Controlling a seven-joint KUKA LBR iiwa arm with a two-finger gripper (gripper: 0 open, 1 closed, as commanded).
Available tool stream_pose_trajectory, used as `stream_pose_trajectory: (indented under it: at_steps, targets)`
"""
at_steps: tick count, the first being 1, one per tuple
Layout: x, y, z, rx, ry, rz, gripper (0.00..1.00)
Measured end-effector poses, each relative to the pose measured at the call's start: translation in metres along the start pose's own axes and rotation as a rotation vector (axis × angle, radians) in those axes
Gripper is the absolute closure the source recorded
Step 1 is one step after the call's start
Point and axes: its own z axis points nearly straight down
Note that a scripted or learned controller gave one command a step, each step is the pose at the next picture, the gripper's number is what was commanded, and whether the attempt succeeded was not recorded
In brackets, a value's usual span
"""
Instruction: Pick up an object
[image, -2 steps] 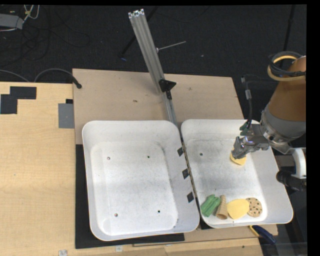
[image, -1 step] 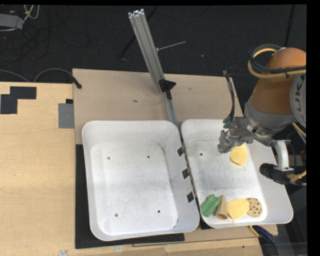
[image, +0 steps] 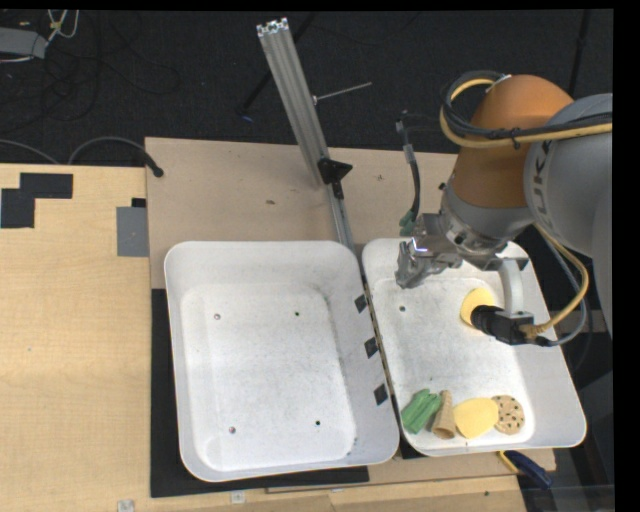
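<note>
Writing: dark letters run down the grey arm (image: 575, 170) casing at the right, cut by the frame edge and too partial to read; no other labels legible.
Arm: smooth grey shell with a glossy orange rounded band (image: 505, 135) above the wrist, black and yellow cables looping around it.
Hand: the metal two-finger hand (image: 410, 272) hangs over the far left part of the right bin; nothing shows between its tips, and how far apart they stand cannot be told.
Right bin: shallow white plastic tray with rounded corners (image: 560, 425), surface lightly speckled.
Objects at the near edge of the right bin: a green ribbed piece (image: 421, 410), a tan cone-like piece (image: 443, 416), a flat yellow rounded piece (image: 475, 417) and a round brown-speckled cookie (image: 508, 413), lying close in a row, well apart from the hand.
Other object: a yellow rounded piece (image: 474, 303) near the right side of that bin, partly behind a black fitting.
Left bin: larger shallow white tray (image: 185, 350), speckled, with small dark dots.
Table: pale wood-grain board (image: 70, 330) with black and grey rectangular patches; a ribbed aluminium bar (image: 295, 90) slants up behind the bins.
</note>
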Motion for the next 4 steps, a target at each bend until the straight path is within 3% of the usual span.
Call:
stream_pose_trajectory:
  at_steps: [2,3,4]
  targets:
    - [0.091,0.054,-0.005,-0.001,0.0,0.0,1.0]
    - [0.113,0.056,0.001,0.001,-0.001,0.003,1.0]
    - [0.114,0.055,0.001,0.002,-0.002,-0.001,0.0]
